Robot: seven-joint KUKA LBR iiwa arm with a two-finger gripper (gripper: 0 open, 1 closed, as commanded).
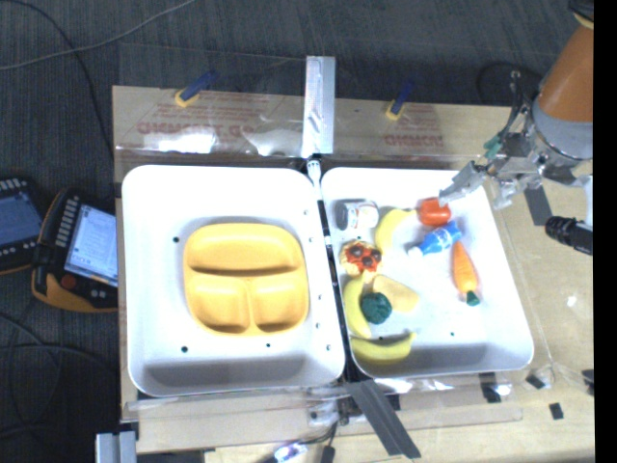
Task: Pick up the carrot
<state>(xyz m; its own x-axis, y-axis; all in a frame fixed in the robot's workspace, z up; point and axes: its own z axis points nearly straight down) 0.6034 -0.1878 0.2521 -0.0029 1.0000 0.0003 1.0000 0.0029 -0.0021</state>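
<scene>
The carrot point(465, 270), orange with a small green tip, lies lengthwise on the floor of the right bin point(501, 326), near its right wall. My gripper point(475, 197) hovers over the bin's far right corner, up and slightly right of the carrot and apart from it. Its fingers are spread open with nothing between them. The left fingertip point(449, 195) sits just above a red tomato-like piece point(434, 212).
Left of the carrot lie a blue bottle point(434, 241), two bananas point(389, 228) point(382, 346), a green piece point(376, 307), a small orange toy point(362, 255) and a white cup point(355, 215). The left bin point(154, 355) holds a yellow sectioned plate point(248, 276).
</scene>
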